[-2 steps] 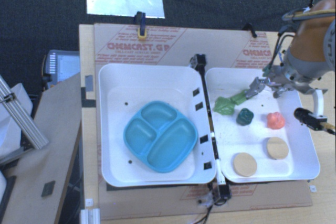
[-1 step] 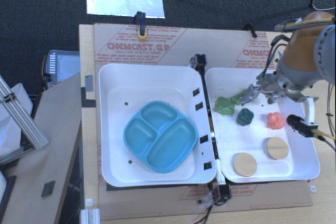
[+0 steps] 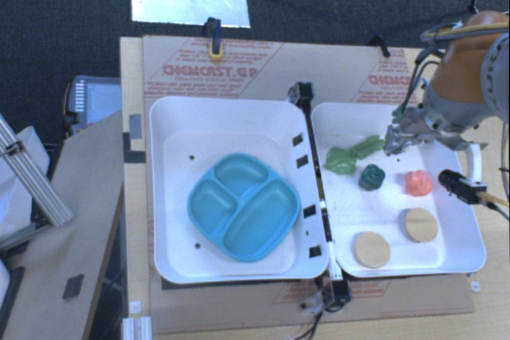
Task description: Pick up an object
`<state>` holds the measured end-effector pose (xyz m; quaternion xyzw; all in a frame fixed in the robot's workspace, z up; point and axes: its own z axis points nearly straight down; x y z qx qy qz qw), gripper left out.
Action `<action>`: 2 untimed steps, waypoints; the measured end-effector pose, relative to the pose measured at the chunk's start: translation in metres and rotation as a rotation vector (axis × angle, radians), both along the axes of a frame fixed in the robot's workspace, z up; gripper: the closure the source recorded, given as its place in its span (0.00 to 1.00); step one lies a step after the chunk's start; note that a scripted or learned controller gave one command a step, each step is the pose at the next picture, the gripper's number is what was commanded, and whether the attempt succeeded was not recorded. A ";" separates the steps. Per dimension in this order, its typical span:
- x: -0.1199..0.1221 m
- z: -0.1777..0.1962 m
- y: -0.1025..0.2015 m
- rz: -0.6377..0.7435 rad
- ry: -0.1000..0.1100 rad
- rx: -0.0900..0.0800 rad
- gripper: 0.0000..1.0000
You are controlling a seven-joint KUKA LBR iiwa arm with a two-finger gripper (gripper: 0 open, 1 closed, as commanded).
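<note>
Two shallow white bins are seen side by side on the bench. The left bin [image 3: 171, 171] is occupied by a blue three-compartment plate [image 3: 243, 205], lying flat near its middle and apart from the walls.

The right bin [image 3: 462, 255] is where the loose objects are kept. A green leafy piece [image 3: 351, 155] is seen toward the bin's far left part; a dark teal rounded lump [image 3: 371, 177] lies just beside it, nearer the camera. A pink-red lump [image 3: 418, 183] sits to the right of the teal one, apart from it. Two tan discs are laid flat along the near side: one [image 3: 372, 249] toward the left, the other [image 3: 420, 224] further right and a little farther back.

The gripper [image 3: 395, 138] is positioned over the far part of the right bin, close to the right end of the green leafy piece; the grey arm with its orange band [image 3: 466, 64] is carried in from the right. Whether contact is made cannot be told.

The width of the jaws cannot be told. Nothing is seen lifted.

Judged from this placement, the green piece or the teal lump is likely the intended target. The pick is judged not yet made.
</note>
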<state>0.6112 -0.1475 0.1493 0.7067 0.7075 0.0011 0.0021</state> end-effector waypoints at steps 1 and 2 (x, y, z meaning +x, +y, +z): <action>-0.001 0.045 0.003 0.003 -0.002 0.000 1.00; -0.007 0.101 -0.003 0.000 -0.003 -0.001 1.00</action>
